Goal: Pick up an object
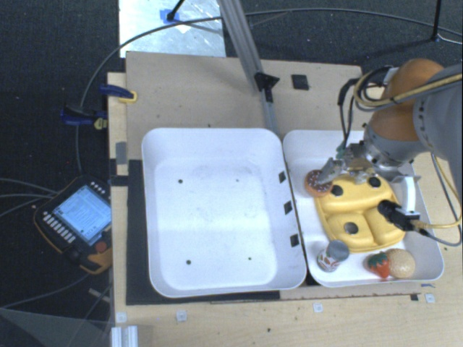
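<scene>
The right bin [300,157] holds a large yellow moulded piece [358,212] with dark holes. A small brown and pink ring-shaped item [315,183] lies at its upper left. A small grey can [333,255], a red strawberry-like item [379,264] and a beige ball [402,262] sit along the bin's front edge. My gripper [340,168] hangs low in the back of the right bin, just right of the ring-shaped item and above the yellow piece's far end. I see nothing lifted off the bin floor.
The left bin [155,194] stands beside the right one, a raised divider with black clips between them. A grey pole [242,38] slants over the bench's back. A teach pendant [78,219] lies on the floor at left. Cables run beside the arm at right.
</scene>
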Controlling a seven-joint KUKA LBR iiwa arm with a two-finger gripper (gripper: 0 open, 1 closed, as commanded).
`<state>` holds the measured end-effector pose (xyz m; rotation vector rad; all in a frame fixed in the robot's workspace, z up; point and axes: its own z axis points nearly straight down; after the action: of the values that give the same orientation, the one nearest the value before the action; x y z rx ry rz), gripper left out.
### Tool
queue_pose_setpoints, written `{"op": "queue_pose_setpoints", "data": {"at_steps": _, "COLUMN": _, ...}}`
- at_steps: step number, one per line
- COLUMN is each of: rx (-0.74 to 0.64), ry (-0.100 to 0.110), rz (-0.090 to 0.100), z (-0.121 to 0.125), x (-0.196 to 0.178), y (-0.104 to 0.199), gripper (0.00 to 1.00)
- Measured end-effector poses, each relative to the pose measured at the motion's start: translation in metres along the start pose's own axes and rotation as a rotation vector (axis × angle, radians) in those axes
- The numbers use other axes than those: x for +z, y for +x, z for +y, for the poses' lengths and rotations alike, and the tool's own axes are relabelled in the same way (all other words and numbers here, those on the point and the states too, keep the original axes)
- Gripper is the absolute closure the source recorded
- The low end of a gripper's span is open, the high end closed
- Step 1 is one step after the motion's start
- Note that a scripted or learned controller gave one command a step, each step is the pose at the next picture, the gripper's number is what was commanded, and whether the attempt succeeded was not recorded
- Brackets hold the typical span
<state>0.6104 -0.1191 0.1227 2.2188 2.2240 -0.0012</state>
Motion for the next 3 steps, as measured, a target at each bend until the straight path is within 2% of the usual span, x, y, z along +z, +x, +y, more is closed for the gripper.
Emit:
{"op": "queue_pose_setpoints", "data": {"at_steps": 1, "rx": -0.002, "ry": -0.024, "rz": 0.000, "z": 0.007, "x": 0.008, "y": 0.002, "gripper": 0.00}}
{"op": "queue_pose_setpoints", "data": {"at_steps": 2, "rx": -0.003, "ry": -0.033, "rz": -0.003, "z": 0.010, "x": -0.005, "y": 0.001, "gripper": 1.00}}
{"op": "queue_pose_setpoints", "data": {"at_steps": 3, "rx": -0.003, "ry": -0.005, "rz": 0.000, "z": 0.001, "x": -0.058, "y": 0.003, "gripper": 1.00}}
